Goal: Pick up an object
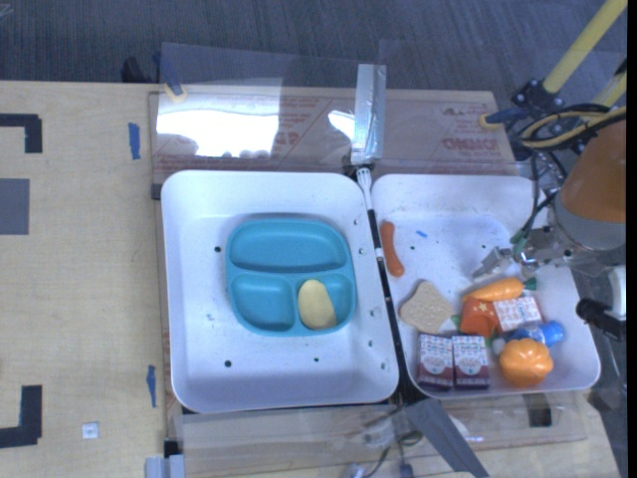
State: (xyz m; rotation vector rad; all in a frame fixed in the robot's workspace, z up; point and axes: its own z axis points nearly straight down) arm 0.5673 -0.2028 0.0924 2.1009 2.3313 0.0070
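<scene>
The right white bin [448,202] holds a heap of toy food. An orange-red sausage [392,248] lies by its left wall and a bread slice [426,308] sits near the middle. Two small cartons [454,358] stand at the front, beside an orange fruit [525,362]. Behind the fruit are a carrot [495,291], a red piece [479,317], a white labelled box [518,313] and a blue item [550,334]. My gripper [510,257] reaches in from the right, low over the bin, just behind the carrot. Nothing visibly hangs from it.
The left white bin [189,297] carries a blue divided tray [289,272] with a yellow lemon-like piece [317,304] in its front right compartment. A clear sheet with a taped strip [367,113] lies behind both bins. Yellow and black cables [557,118] hang at the back right.
</scene>
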